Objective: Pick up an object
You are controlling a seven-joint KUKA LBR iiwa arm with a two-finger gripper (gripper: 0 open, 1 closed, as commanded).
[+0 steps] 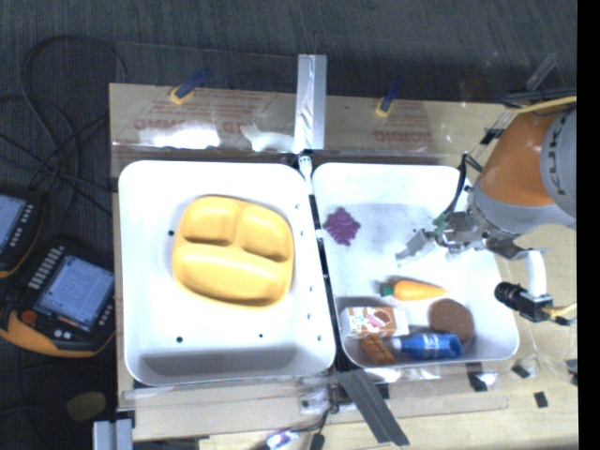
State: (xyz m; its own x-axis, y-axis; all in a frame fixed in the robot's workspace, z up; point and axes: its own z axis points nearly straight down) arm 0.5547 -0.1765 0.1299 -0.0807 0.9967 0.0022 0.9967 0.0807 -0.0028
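Camera view: two-finger gripper (424, 242) w/ fingers spread, nothing between, hovers over right shallow white bin (487, 345), above orange plastic carrot (417, 291).

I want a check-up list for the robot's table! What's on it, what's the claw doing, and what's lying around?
Surface: bench bearing left bin and right bin, side by side.
Job's things: in the right bin, purple piece, carrot, brown round, snack packet, blue bottle.
Clutter: yellow divided tray in the left bin.
Grippers: gripper over the right bin, above the carrot; jaws' state unclear.
Cables: black cables on the floor, left.
Surroundings: two handheld screen units on dark carpet.
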